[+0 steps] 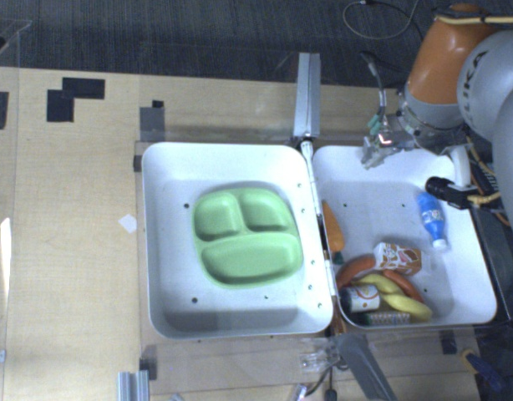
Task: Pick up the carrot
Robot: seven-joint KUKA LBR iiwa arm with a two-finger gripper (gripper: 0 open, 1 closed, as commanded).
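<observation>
Carrot (pixel 332 230) lies along left wall of right bin (pixel 487 257), w/ nothing touching it. We see gripper (pixel 380 144) well apart, over bin's far edge; can't tell its state.

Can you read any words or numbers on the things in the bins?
No words or numbers can be read.
Blue bottle: its label is too blurred to read.
Brown and white packet: it has a print, too small to read.
Small can by the banana: its label is too blurred to read.
Green tray and carrot: no writing on them.
</observation>
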